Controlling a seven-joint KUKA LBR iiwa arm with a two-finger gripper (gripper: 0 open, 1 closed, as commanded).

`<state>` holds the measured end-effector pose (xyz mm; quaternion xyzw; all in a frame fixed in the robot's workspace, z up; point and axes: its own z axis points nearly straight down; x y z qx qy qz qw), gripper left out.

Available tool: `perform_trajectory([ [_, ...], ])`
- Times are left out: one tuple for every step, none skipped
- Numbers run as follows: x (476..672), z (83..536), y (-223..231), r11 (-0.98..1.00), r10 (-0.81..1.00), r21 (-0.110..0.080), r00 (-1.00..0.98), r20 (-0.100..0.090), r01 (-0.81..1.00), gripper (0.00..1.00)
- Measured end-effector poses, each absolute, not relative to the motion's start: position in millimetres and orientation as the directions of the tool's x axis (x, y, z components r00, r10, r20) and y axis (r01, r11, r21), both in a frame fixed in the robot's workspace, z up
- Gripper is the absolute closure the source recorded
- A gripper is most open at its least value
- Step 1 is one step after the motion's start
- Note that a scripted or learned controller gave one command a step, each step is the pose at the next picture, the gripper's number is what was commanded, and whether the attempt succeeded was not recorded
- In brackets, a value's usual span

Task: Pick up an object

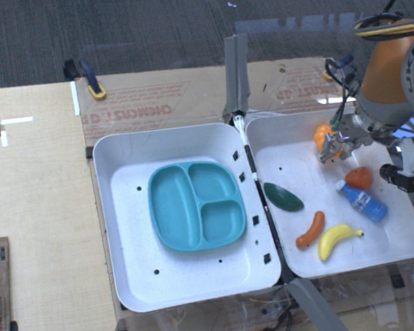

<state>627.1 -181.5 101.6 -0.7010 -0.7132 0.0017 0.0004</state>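
Presently: two-finger gripper (331, 150) poised low beside small orange rounded object (322, 137) in right-hand shallow white bin (397, 250); claw state cannot be told. Step judged: approach, nothing lifted; next calls for closing squarely, then raising.

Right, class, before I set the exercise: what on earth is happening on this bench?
A grey robot arm reaches in from the right over the right bin. Its gripper sits near the back of that bin, right by a small orange object; whether it grips it is unclear. Lying loose in the same bin are a blue bottle, a red-orange piece, a banana, a sausage and a dark green item. The left bin holds a teal divided plate.
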Motion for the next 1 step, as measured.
perform_trajectory([
  [659.0, 187.0, -143.0, -0.17, 0.985, 0.0, 0.17, -0.002, 0.985, 1.0],
])
